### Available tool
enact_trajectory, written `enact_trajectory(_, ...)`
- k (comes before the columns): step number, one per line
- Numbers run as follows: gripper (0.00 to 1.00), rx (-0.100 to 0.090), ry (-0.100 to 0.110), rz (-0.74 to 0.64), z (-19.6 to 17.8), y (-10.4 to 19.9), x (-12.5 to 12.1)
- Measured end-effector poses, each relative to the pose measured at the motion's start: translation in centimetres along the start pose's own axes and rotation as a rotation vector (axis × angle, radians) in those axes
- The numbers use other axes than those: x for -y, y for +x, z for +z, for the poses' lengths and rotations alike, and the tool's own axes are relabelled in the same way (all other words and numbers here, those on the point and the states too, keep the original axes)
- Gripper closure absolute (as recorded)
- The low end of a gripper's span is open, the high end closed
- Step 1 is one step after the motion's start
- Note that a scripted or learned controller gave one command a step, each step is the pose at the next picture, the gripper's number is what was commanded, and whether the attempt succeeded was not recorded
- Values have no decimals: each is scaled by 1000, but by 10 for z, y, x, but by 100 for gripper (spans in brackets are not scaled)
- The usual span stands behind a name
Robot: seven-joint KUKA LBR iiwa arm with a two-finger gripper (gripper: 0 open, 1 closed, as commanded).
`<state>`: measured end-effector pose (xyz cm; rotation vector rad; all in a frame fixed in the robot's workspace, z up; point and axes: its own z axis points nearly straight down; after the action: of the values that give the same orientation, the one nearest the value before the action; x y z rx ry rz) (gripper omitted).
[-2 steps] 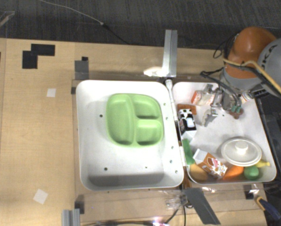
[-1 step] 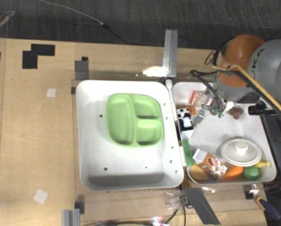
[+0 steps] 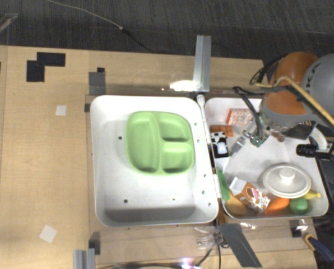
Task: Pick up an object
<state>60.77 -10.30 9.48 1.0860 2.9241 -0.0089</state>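
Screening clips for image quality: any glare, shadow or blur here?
Camera view: glare spot on the bench behind the left bin; soft shadow along that bin's near wall; small items in the right bin blurry; green tray sharp.

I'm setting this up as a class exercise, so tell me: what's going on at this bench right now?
A grey robot arm reaches in from the right over the right bin, its tool low near a small orange and black packet at the bin's left side. Nothing visibly sits in the tool. That bin also holds a white lid, a snack bag and toy vegetables. The left bin holds a green divided tray.
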Motion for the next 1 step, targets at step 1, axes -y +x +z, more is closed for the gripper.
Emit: enact_trajectory(1,0,-9,17,157,6,-27,-22)
